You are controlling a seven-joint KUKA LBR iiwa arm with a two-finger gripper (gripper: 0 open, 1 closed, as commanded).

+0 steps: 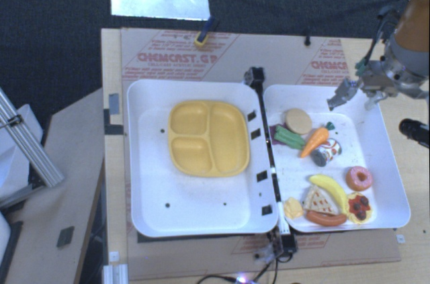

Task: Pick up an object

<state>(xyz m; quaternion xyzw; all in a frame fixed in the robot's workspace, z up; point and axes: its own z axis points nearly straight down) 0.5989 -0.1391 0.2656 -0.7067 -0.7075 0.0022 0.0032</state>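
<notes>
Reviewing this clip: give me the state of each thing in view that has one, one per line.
pincer: open, holding nothing, above the right bin's far edge
yellow tray: flat in the left bin, compartments bare
can: on its side
banana: lying flat
carrot: lying flat
doughnut: lying flat

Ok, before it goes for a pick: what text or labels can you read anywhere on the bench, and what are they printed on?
"CHEMCAST GP", or close to it, in red: on the board under the bins, upper left, blurred.
Same red print at the board's upper right and along its front edge: too blurred to read.
Small can in the right bin: label too small to read.
Yellow tray: no text.
</notes>
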